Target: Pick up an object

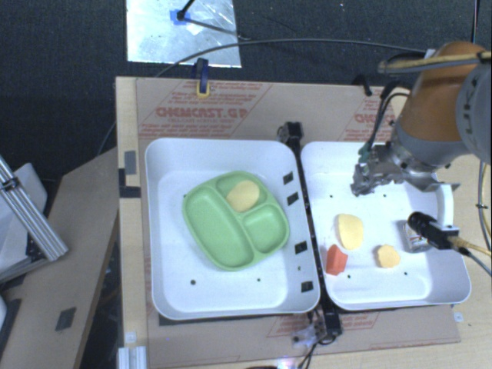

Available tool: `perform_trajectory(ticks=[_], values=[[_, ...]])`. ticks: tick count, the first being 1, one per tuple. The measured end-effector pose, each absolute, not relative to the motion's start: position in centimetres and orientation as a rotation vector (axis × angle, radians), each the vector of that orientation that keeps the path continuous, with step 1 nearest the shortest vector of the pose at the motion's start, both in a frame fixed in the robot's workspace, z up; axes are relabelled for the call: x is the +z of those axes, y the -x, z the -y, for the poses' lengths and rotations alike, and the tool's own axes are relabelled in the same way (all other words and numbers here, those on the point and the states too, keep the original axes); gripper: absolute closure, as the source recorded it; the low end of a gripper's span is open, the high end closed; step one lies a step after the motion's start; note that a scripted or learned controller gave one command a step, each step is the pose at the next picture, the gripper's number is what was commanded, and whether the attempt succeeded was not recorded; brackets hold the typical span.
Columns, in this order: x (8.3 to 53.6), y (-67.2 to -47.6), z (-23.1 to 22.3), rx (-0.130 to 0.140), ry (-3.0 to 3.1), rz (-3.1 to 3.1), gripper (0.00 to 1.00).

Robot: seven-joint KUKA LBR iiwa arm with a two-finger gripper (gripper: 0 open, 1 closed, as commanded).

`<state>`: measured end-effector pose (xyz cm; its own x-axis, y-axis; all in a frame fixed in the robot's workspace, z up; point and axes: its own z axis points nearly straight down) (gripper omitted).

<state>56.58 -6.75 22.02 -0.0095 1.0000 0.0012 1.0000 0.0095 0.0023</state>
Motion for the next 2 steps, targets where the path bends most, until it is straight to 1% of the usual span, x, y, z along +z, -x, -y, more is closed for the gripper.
perform_trajectory(ticks=[1,2], values=[[21.4,-57.4,0.7,0.004,-2.21,-2.233,1.0],[20.9,-57.6,-5.0,0.004,-2.21,-2.233,1.0]])
